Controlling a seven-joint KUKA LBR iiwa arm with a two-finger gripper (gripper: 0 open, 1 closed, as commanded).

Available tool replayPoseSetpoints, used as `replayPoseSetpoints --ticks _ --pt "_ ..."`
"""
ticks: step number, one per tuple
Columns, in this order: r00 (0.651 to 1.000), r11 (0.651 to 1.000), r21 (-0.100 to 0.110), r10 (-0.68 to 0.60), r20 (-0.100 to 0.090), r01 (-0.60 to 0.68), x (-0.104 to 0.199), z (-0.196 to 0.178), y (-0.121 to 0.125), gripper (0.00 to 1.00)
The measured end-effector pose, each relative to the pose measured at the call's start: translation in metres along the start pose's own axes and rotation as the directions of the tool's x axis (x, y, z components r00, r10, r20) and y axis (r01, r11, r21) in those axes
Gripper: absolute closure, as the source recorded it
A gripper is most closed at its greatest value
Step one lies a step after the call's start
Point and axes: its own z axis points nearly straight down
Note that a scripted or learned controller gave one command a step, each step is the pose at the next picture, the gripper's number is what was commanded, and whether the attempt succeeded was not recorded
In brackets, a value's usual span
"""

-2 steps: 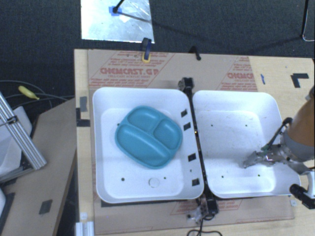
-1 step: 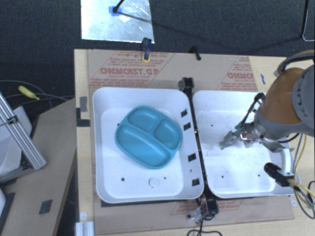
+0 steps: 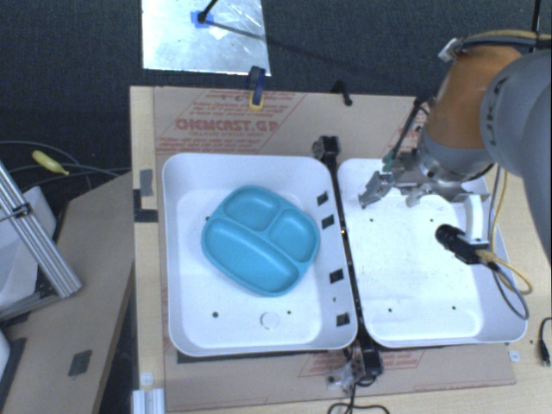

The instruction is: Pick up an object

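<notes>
A blue divided plate [image 3: 260,240] lies slightly tilted in the middle of the left white bin [image 3: 185,188]. My gripper [image 3: 391,196] hangs over the far left part of the right white bin [image 3: 414,313], well to the right of the plate and across the divider between the bins. Its two grey fingers [image 3: 370,191] are spread apart and point down toward the bin floor. They are open, and only bare white bin floor shows between them.
The grey and orange arm [image 3: 483,102] covers the right bin's far right corner. A black plug with a yellow cable [image 3: 461,244] hangs over the bin's right side. A black hinge strip [image 3: 343,248] runs between the bins. A foil sheet [image 3: 205,24] lies beyond the bench.
</notes>
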Motion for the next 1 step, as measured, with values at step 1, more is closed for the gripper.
replayPoseSetpoints --ticks 1 --pt "1.0 1.0 0.016 0.004 -0.003 -0.004 0.0486 0.005 -0.0607 0.0"
